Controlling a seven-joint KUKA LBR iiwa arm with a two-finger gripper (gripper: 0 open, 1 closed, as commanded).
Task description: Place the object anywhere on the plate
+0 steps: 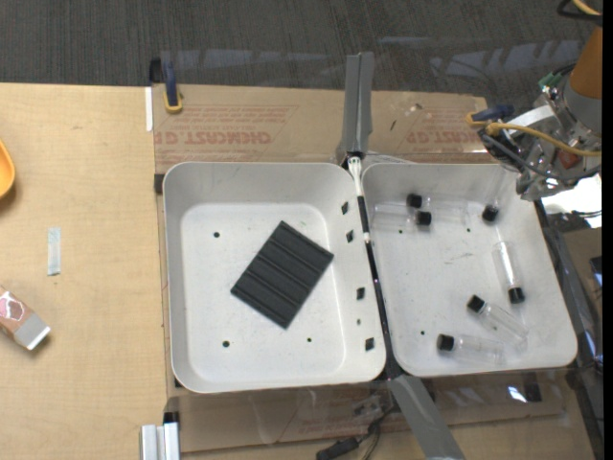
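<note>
Clear vials (505, 264) with black caps are lying loose in the right bin (565, 348), well apart from the plate (283, 273). Probably light, slick, rolling; grip mid-tube. Gripper (536, 175) state: cannot tell.

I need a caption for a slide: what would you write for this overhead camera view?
Dark ribbed plate lies in the left bin; clear black-capped vials scatter the right bin; arm at upper right.
</note>
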